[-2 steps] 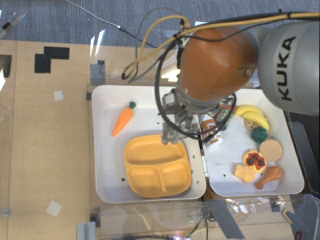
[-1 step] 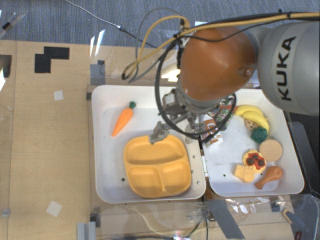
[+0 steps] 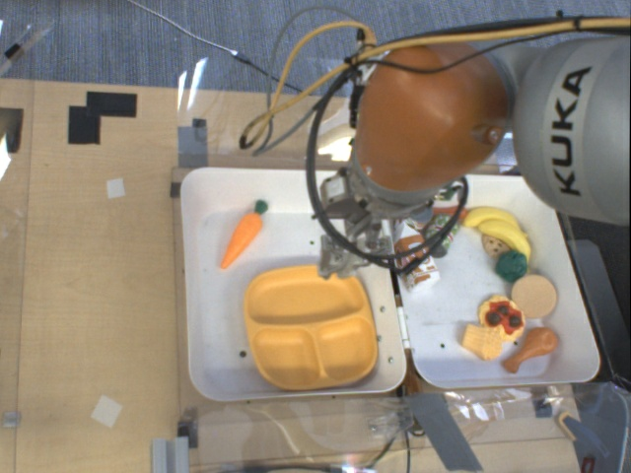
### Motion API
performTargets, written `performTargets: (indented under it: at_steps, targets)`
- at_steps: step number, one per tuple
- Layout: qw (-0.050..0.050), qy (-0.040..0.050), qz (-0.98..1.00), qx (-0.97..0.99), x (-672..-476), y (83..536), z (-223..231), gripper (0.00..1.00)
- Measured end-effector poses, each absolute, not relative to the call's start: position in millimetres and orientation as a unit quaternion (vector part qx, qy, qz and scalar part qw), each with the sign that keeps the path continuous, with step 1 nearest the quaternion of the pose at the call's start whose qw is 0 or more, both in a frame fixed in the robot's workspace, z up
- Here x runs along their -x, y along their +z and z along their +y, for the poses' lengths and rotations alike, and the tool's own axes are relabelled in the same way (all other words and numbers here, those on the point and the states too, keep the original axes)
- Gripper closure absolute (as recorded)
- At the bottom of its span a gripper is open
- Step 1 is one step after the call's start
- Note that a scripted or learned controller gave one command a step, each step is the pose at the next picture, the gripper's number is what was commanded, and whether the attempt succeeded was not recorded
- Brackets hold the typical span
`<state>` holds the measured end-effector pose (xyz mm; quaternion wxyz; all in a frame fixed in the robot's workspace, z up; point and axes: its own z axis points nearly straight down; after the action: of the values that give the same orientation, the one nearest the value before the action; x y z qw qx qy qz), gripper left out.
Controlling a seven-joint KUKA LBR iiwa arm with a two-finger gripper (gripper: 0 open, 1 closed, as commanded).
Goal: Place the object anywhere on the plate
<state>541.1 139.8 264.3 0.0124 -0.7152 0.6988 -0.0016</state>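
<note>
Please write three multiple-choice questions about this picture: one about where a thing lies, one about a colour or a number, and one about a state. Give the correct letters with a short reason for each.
1. Where does the carrot lie?
A. On the yellow plate
B. In the left bin, beside the plate
C. In the right bin

2. What colour is the plate?
A. Yellow
B. Blue
C. White

3. What is the state of the plate's compartments?
A. All bare
B. One holds the banana
C. One holds the drumstick

Answers:
1 B: the carrot rests on the left bin floor, up and left of the plate, apart from it.
2 A: the divided plate is yellow against the white bin.
3 A: no food lies on it; the banana and drumstick lie in the right bin.
</note>
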Motion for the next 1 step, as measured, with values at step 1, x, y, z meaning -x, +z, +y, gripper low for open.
performTargets:
  at_steps: [1]
  targets:
    - [0.012,-0.0014,0.699,0.715,-541.1,264.0,139.7,0.00]
